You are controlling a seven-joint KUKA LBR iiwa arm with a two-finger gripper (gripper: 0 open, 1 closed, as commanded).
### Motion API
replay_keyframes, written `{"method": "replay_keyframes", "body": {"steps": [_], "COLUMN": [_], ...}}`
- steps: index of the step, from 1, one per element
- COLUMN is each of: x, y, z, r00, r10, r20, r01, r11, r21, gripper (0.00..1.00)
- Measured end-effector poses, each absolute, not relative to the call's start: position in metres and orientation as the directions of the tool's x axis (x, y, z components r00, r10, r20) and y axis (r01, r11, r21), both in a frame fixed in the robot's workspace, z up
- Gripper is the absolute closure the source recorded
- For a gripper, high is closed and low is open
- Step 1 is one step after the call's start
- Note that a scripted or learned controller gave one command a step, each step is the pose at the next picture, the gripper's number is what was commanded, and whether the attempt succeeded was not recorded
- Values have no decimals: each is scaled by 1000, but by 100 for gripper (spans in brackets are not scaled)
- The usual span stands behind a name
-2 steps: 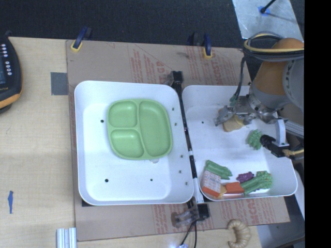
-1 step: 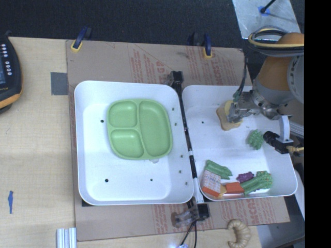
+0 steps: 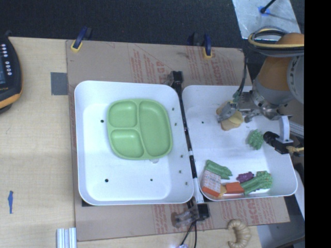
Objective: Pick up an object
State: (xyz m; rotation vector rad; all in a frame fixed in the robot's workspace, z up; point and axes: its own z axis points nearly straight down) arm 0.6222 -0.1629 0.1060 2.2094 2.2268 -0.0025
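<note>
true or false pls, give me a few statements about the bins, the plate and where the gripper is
1. The green divided plate lies in the left bin. True.
2. The gripper is over the left bin. False: it is over the right bin, near its far side.
3. A tan object sits at the gripper. True.
4. The plate has two compartments. False: it has three.
5. The pile of small items lies at the right bin's far edge. False: it lies along the near edge.
</note>
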Motion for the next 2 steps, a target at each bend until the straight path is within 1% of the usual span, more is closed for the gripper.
{"method": "replay_keyframes", "body": {"steps": [1, 2], "x": [656, 657], "y": [-149, -151], "z": [92, 93], "r00": [-7, -6], "r10": [1000, 1000], "r20": [-1, 0], "r01": [1000, 1000], "r11": [7, 6], "r21": [0, 0], "gripper": [0, 0]}}
